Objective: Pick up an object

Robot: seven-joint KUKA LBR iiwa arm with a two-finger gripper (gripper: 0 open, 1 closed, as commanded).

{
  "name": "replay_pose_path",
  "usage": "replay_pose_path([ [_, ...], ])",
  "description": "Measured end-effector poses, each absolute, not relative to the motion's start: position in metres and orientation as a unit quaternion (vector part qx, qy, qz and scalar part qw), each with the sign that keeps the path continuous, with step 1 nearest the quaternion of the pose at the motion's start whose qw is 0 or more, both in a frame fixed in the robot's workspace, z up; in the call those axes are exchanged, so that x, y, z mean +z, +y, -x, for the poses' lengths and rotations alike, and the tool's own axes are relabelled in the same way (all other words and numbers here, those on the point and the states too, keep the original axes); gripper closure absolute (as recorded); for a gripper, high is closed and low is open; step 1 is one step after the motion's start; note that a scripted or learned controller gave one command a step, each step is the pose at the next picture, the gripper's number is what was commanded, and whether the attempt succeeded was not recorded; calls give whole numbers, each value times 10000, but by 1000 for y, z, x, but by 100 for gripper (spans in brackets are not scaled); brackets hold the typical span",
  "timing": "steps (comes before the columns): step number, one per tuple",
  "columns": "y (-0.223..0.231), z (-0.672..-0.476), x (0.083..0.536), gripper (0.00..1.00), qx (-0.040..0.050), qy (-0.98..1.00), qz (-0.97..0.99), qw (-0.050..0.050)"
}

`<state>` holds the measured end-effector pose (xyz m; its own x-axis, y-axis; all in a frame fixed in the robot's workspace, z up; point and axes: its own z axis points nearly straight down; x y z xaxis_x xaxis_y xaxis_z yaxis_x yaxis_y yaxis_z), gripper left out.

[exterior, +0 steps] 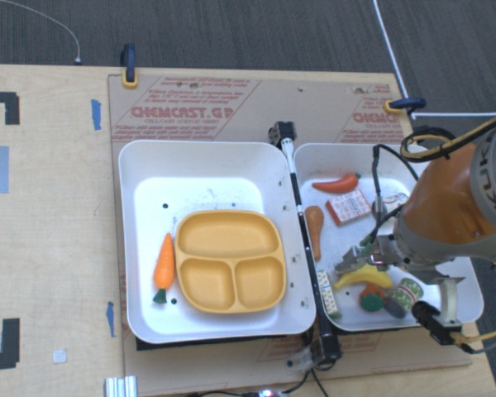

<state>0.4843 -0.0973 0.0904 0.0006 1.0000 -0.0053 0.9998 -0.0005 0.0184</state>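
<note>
My gripper [357, 256] is low in the right bin [471, 304], just above the left end of a yellow banana [365, 279]. It stands open, with nothing seen between its fingers. Near the banana lie a green can [406, 295] and a small red and green fruit [371, 300]. Farther back in the same bin lie a red chili pepper [336, 184], a red and white box [349, 208] and a brown drumstick-shaped piece [315, 227]. The grey arm with its orange band hides the bin's right half.
The left bin [140, 222] holds a yellow divided tray [230, 260] and an orange carrot [164, 265] beside it. A small patterned bar [326, 293] lies on the rim between the bins. Cables run at the right bin's back right.
</note>
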Motion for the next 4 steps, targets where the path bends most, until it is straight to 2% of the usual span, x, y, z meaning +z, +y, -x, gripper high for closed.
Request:
replay_pose_path([
  [1,-102,-486,102,100,41,7054,-7086,161],
  [2,-102,-486,102,0,40,7054,-7086,158],
  [3,-96,-483,90,0,26,7059,-7082,65],
  [4,-95,-483,90,0,23,7055,-7087,73],
])
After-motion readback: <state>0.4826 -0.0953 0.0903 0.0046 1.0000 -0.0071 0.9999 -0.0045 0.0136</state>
